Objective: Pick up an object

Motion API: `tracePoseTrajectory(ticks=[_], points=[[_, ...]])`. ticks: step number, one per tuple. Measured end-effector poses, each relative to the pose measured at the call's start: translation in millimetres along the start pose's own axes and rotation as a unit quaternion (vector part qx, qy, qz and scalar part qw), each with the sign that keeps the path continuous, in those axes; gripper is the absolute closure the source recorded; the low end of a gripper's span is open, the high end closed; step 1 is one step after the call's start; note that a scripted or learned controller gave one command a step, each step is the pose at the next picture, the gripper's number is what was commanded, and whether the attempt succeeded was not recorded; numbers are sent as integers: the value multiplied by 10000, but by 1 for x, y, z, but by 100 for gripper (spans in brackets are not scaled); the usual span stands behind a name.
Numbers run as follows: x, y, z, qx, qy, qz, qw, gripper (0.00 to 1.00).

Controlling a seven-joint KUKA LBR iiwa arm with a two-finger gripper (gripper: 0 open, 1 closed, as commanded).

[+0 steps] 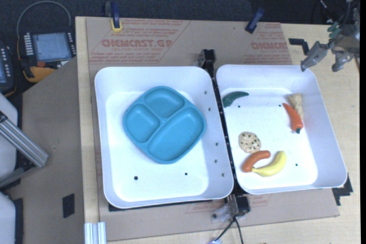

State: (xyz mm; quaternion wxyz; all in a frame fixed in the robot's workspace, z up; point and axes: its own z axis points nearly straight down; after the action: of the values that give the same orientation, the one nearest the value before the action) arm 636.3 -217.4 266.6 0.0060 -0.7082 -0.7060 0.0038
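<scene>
A brown board [171, 37] carried two white bins. The left bin [114, 180] held a blue divided plate [164, 124]. In the right bin [326, 163] lay a cookie [249, 142], sausage [254, 160], banana [272, 164] and carrot [293, 117]. Above its far corner, the gripper [326, 60] hung spread wide, holding nothing.

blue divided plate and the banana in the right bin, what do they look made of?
Blue divided plate: looks like moulded plastic, matte with a soft sheen, uniform colour, rounded compartment walls. Banana: probably a plastic or rubber toy, given its flat even yellow and smooth surface; too small to be sure.
</scene>
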Motion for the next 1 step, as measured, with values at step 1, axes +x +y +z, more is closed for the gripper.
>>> tracePoseTrajectory(ticks=[1], points=[[1, 2, -8, -67, -16, -18, 10000, 0]])
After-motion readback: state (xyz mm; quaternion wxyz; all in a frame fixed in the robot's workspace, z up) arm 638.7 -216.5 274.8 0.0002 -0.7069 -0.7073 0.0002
